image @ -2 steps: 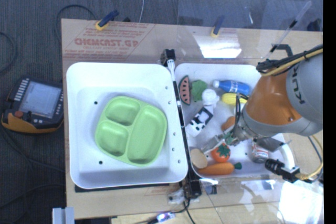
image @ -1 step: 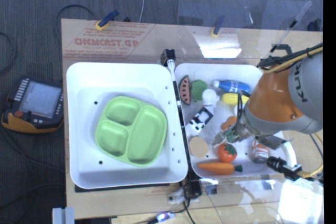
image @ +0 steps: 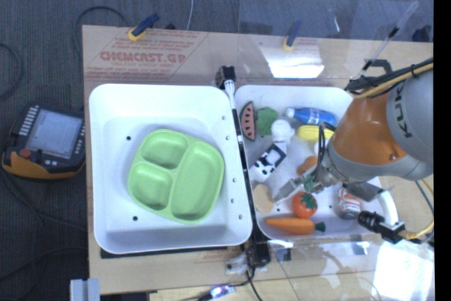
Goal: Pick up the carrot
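Observation:
The carrot (image: 290, 225), orange with a green stub at its right end, lies flat along the front wall of the right bin (image: 331, 94). My gripper (image: 301, 185) hangs low over the middle of that bin, just above a red tomato (image: 304, 204) and a short way behind the carrot. It is not touching the carrot. The arm's orange band (image: 363, 134) and grey wrist cover the right part of the bin.
The right bin is crowded: watermelon slice (image: 246, 120), green broccoli (image: 266, 120), blue bottle (image: 311, 114), yellow piece (image: 314, 132), black-and-white toy (image: 267, 161), small can (image: 347, 202). The left bin (image: 113, 222) holds a green divided plate (image: 176, 173). A pendant (image: 44, 142) lies off the bench's left.

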`<state>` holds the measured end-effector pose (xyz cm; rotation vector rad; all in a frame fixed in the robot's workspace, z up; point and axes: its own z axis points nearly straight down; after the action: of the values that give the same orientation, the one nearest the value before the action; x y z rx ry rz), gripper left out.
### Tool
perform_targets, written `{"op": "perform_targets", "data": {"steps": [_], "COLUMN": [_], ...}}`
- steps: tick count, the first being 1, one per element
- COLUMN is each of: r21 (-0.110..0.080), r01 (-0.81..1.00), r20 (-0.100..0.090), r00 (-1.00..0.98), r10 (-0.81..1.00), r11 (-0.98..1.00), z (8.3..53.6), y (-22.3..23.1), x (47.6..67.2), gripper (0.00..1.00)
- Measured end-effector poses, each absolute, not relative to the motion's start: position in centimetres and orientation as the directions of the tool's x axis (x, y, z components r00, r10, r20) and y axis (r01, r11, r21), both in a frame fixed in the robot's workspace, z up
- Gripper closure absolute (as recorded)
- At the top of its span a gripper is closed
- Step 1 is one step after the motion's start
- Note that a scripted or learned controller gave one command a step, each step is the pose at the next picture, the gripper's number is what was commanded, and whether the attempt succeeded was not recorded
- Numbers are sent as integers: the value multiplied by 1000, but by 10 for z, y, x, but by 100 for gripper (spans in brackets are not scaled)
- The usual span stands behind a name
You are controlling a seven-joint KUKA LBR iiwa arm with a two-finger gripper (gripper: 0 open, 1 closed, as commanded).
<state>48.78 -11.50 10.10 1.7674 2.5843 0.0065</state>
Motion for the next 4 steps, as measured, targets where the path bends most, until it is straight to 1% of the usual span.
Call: {"op": "perform_targets", "data": {"steps": [1, 2, 3, 4], "r21": [1, 8, 12, -3], "r01": [974, 998, 998, 979], "r20": [-3, -3, -8, -1], "r00": [-227, -56, -58, 202], "r10": [974, 998, 998, 979], "r11": [227, 56, 58, -202], "z": [148, 91, 101, 144], "y": [-134, -174, -175, -112], "x": [539, 536, 537, 537], "gripper": [0, 0, 100, 100]}}
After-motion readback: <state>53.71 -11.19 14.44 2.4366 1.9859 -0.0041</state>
